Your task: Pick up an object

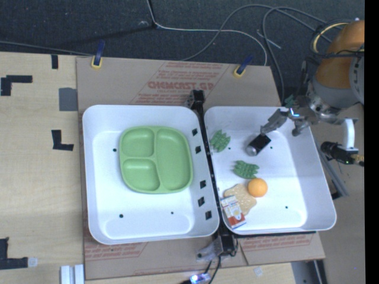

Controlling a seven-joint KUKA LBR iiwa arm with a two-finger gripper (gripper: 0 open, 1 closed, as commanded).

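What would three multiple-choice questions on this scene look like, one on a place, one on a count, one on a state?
1. Where is the green tray?
A. left bin
B. right bin
C. on the cardboard

2. How many leafy green items lie in the right bin?
A. one
B. two
C. four

3. How does the orange ball stand to the gripper?
A. between its fingers
B. apart, lying in the bin
C. stacked on it

Key: 1 A, the tray sits in the left bin. 2 B, two greens. 3 B, the ball rests below the gripper.
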